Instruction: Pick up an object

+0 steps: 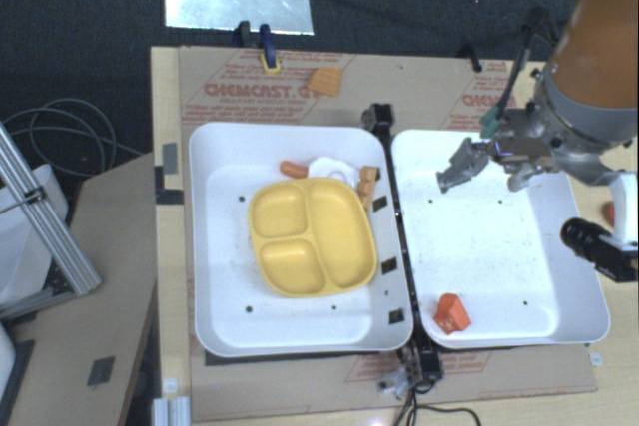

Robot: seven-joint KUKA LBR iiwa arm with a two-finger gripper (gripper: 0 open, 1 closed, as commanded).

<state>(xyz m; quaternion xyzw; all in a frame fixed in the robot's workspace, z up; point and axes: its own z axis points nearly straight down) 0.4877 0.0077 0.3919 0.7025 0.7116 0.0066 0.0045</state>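
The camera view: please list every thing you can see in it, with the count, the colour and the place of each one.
Bins: two, white, side by side on the bench.
Divided plate: one, yellow, middle of the left bin.
Small white object: one, left bin, behind the plate.
Small orange piece: one, left bin, beside the white object.
Tan piece: one, left bin, right edge.
Orange block: one, right bin, near corner.
Tan block: one, bench behind the bins.
Clamp: one, blue and yellow, bench rear edge.
Gripper: one, grey, over the right bin.

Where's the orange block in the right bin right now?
The orange block lies in the right bin, at its near-left corner beside the divider between the bins, well below and apart from the gripper.
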